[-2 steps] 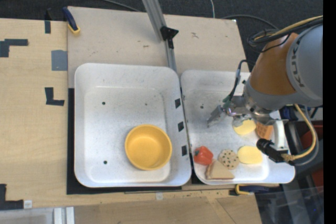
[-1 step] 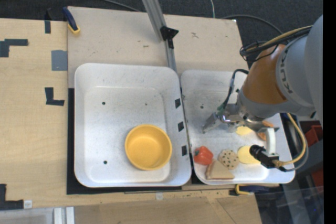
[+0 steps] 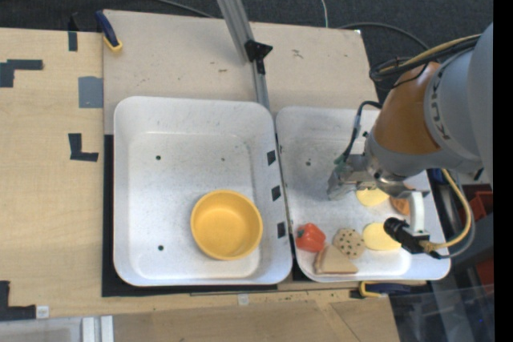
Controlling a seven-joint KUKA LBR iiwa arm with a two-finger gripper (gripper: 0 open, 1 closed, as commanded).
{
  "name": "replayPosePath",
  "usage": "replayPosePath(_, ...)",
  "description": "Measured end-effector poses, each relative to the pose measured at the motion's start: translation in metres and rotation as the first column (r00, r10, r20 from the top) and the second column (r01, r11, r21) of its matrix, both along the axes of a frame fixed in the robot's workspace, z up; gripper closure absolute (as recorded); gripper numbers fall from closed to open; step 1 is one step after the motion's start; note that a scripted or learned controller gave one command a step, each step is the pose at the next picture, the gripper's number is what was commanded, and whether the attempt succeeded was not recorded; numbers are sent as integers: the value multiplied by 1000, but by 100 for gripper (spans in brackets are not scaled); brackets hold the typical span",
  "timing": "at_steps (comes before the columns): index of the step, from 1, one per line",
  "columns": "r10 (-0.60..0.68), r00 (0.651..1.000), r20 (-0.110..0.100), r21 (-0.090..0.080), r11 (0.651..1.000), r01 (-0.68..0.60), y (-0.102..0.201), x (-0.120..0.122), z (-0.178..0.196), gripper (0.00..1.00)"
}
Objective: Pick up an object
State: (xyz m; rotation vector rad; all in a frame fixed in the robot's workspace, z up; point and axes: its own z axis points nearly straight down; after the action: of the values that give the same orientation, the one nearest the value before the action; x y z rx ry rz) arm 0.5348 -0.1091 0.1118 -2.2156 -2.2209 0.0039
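Observation:
My gripper (image 3: 340, 183) hangs low over the middle of the right bin (image 3: 309, 142), under the orange-banded wrist. Its dark fingers point down to the bin floor, with nothing seen between them. Just right of it lies a pale yellow round piece (image 3: 372, 197), partly hidden by the wrist. Along the bin's front lie a red piece (image 3: 311, 236), a tan wedge (image 3: 334, 262), a brown spotted cube (image 3: 347, 242) and a yellow disc (image 3: 380, 236). A yellow bowl (image 3: 227, 223) sits in the left bin (image 3: 160, 140).
A slanted grey pole (image 3: 232, 0) crosses the back of the bench and ends at the divide between the bins. A black cable and connector (image 3: 405, 232) hang near the right bin's front right corner. A blue and yellow clamp (image 3: 109, 31) sits at the back left.

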Motion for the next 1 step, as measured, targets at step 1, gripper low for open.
replayPosePath(1, 0, 1000, 8, -1, 1000, 0, 11, 0, 55, 100)
